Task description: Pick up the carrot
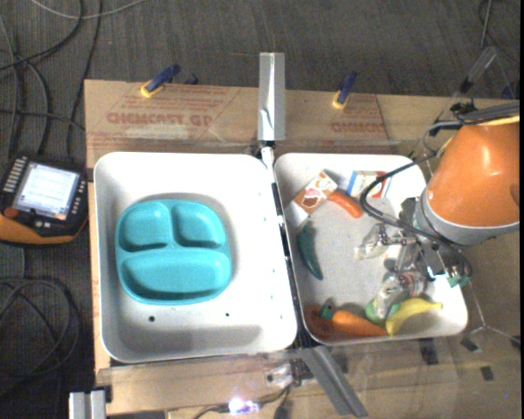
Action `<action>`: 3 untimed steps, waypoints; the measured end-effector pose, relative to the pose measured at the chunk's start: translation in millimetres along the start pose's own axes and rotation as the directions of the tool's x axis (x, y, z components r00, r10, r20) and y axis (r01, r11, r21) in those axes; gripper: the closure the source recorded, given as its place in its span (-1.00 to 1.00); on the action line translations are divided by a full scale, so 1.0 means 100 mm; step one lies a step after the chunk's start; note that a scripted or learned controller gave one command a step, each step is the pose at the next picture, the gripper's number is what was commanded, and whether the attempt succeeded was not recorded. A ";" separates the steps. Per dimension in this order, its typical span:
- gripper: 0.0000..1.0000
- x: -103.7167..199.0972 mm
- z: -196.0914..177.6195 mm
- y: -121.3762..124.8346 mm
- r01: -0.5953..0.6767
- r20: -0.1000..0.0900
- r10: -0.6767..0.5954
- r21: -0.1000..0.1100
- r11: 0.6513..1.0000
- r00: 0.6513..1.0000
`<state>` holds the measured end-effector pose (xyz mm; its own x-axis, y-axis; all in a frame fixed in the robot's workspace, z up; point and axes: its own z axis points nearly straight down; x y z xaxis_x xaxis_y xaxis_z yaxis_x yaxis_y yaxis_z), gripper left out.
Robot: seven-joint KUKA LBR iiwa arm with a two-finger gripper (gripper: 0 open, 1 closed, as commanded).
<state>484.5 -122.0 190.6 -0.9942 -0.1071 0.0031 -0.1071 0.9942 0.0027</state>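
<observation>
Gripper (400, 279) hangs low in the right bin (341, 260), whether open or closed I cannot tell, and the carrot (356, 324) lies at about seven o'clock from it, against the near wall, long axis running nine-to-three, leafy end at nine.

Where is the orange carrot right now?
The orange carrot lies along the near edge of the right-hand white bin, in the camera view, beside the yellow banana and below the gripper.
</observation>
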 end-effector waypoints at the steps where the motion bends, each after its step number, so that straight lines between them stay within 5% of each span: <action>1: -1.00 -0.10 0.09 0.52 0.195 0.001 -0.195 0.000 0.981 0.981; 2: -1.00 -0.35 -0.13 0.78 0.507 0.003 -0.507 -0.001 0.862 0.862; 3: -1.00 -0.85 0.74 0.19 0.580 0.001 -0.580 -0.001 0.814 0.814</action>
<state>566.4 -93.5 116.7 -0.7475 -0.6643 -0.0004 -0.6643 0.7475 0.0052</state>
